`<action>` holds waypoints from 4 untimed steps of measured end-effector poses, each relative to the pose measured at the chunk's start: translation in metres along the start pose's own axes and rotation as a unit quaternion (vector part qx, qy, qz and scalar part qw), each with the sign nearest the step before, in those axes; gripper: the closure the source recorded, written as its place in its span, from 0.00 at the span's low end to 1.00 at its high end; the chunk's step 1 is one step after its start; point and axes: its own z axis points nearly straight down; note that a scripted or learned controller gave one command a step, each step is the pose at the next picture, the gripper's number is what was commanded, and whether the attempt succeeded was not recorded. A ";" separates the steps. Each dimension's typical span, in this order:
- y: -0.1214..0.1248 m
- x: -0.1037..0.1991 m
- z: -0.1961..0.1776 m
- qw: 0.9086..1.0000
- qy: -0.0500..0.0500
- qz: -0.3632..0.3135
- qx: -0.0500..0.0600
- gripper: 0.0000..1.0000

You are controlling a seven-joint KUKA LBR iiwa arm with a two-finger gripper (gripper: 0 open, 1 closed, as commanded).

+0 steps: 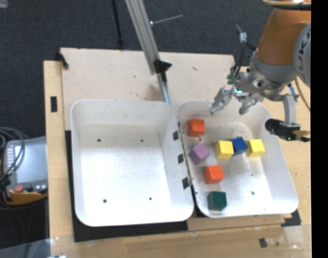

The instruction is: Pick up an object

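The right bin (pixel 276 190) holds several small blocks: an orange cube (pixel 196 127) at its far left, a purple one (pixel 199 153), a yellow one (pixel 224 149), a blue one (pixel 239 144), a second yellow one (pixel 255 147), another orange one (pixel 213 173) and a dark green one (pixel 217 200) near the front. My gripper (pixel 231 104) hangs above the bin's far edge, open, with nothing between its fingers (pixel 219 102). It is up and to the right of the far orange cube.
The left bin (pixel 126 160) lies beside the right one. A slanted metal pole (pixel 145 36) rises from the seam between the bins at the back. A black fitting (pixel 284 128) sticks out over the right bin's far right rim.
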 end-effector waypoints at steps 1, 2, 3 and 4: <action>0.001 0.000 -0.003 1.000 0.000 0.000 -0.002 0.00; 0.001 -0.008 0.041 1.000 -0.001 0.002 0.000 0.00; 0.003 -0.016 0.086 1.000 -0.001 0.002 0.000 0.00; 0.006 -0.021 0.129 1.000 -0.001 0.003 0.000 0.00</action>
